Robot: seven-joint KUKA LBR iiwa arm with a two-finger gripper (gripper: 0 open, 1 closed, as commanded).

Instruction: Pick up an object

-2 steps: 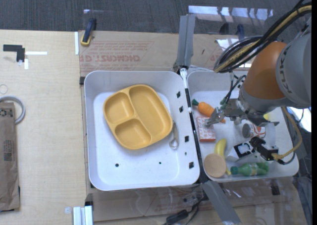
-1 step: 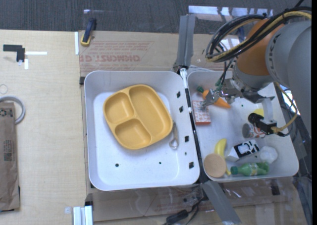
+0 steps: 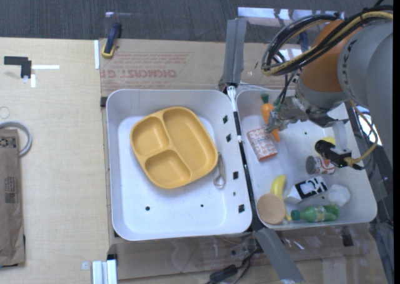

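Gripper (image 3: 273, 127) low in right bin (image 3: 365, 204), at pink box (image 3: 262, 143) upper edge (carrot (image 3: 267, 112) just behind). Jaw state: cannot tell. Nothing lifted; grasp and lift remain.

The arm (image 3: 350, 45) is cut off by the right edge at about 2 o'clock, so its base is not seen. The far right corner of the right bin (image 3: 359, 211) is covered by the arm and its cables (image 3: 300, 32). The gripper (image 3: 275, 127) is largely masked by the wrist above it, and its opening cannot be judged. An orange object (image 3: 267, 111) just at 11 o'clock from the gripper is partly hidden and cannot be identified. The brown paper bag (image 3: 11, 195) is clipped by the left edge at 9 o'clock. The small black-and-white item (image 3: 310, 187) at 5 o'clock in the right bin is too small to be named.
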